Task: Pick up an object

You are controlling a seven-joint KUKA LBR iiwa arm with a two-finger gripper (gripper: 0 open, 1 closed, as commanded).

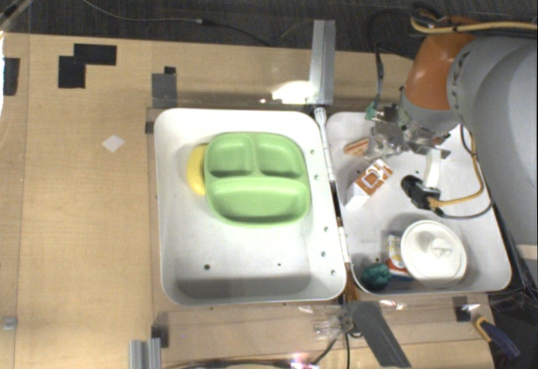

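On the tabletop (76, 216) stand 2 white bins side by side. The grey arm (496, 98), with its orange band (433, 73), reaches into the right bin (370, 224), and the pincer (385, 140) is low over the far part of this bin, near the wall between the bins. From this slanted view I cannot tell if the pincer is wide or narrow, and I see nothing held in it.

Just beside the pincer, toward the left, lies a thin orange piece (356, 146). A little nearer to the camera lies a small brown and white object (372, 178), close under the pincer; I cannot tell if they touch. In the near part of the same bin sits a round white bowl (432, 250), with a dark teal thing (376, 275) near its left side and a small colourful item (395, 258) between them.

The left bin (235, 262) holds a green plate (255, 176) with 3 compartments. A yellow thing (195, 170) shows at its left edge, partly hidden under it.
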